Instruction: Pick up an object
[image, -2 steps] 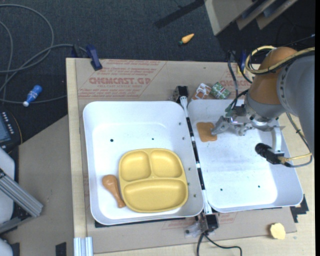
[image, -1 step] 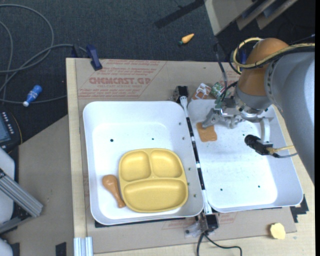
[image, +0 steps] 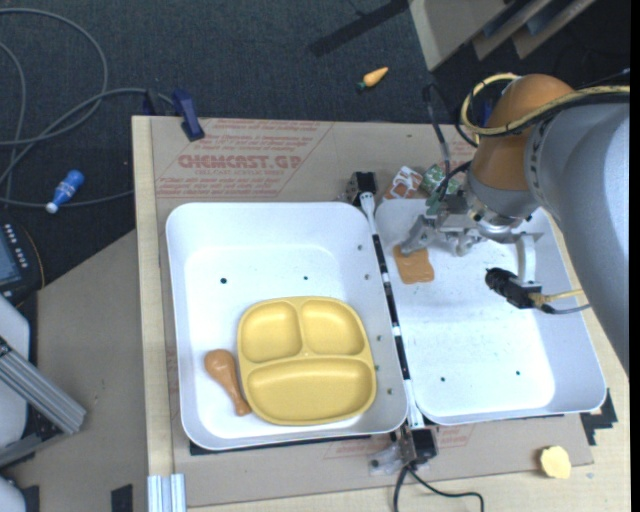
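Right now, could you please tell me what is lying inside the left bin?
A yellow three-compartment plate sits toward the near side of the left bin, with a tan drumstick-shaped toy beside its left edge. Whatever lies beneath the plate is covered.

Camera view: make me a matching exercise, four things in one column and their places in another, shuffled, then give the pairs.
Things:
1. yellow divided plastic plate
2. orange-brown toy drumstick
3. flat tan toast-like piece
4. small blue-and-white bottle

Places:
A. on the dark floor, left of the bench
B. in the right bin, near its upper left corner
C. in the left bin, towards its front middle
D. in the left bin, against the plate's left edge

Pairs: 1-C, 2-D, 3-B, 4-A
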